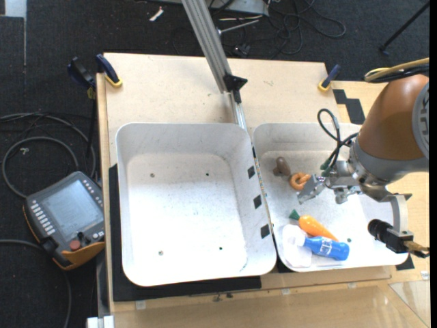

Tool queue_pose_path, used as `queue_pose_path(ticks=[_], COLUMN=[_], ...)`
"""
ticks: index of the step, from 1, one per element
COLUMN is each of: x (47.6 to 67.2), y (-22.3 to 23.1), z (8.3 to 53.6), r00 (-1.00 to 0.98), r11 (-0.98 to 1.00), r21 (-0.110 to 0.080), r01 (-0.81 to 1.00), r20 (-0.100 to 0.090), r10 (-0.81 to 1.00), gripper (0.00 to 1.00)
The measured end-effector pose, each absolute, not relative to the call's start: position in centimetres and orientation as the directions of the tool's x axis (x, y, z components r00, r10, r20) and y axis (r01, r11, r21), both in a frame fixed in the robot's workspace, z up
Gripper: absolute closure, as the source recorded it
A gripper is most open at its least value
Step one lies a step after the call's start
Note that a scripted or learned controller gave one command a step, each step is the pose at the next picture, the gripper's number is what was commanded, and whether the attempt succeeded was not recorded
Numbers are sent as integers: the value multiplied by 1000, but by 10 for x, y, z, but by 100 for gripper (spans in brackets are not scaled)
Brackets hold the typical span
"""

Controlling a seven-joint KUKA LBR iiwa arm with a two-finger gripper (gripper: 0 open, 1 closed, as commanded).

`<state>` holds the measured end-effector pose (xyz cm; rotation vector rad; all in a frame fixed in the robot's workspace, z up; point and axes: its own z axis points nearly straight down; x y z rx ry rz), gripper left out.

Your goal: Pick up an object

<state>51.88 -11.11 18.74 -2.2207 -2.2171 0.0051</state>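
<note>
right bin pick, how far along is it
Done so far: the arm has reached in over the right bin, and the claw sits low beside the small orange ring and the brown piece. In hand: nothing visibly lifted; whether it has gripped anything cannot be told. Left: the grasp and lift. The orange carrot toy and the blue bottle lie on the bin floor.
</note>
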Motion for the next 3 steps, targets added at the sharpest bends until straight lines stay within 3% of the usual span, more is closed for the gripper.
queue_pose_path(ticks=[2,3], x=[522,523], y=[-101,-101], z=[94,106], r00=[1,1], r11=[-1,-1], r21=[-1,3], r01=[1000,1000], r20=[0,0], r10=[1000,1000], gripper=[0,100])
